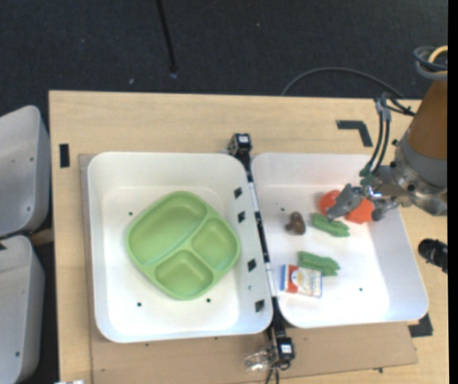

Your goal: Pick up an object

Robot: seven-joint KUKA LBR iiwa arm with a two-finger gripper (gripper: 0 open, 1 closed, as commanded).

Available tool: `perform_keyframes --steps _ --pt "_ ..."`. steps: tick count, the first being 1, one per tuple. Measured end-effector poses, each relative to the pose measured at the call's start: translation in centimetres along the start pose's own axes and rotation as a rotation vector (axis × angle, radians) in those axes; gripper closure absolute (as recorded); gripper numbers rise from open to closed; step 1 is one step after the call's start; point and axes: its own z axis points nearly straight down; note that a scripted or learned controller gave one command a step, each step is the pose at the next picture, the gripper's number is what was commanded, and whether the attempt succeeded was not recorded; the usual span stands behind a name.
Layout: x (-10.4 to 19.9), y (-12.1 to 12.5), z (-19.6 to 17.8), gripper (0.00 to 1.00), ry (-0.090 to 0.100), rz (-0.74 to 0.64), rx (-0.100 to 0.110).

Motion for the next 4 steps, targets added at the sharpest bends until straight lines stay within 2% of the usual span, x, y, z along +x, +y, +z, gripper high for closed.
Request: perform_keyframes --steps 3,4 --pt "-0.6 0.6 16.9 0.00 0.001 0.004 0.006" --pt "-0.7 0.8 15.5 1.00 0.000 0.011 -0.001"
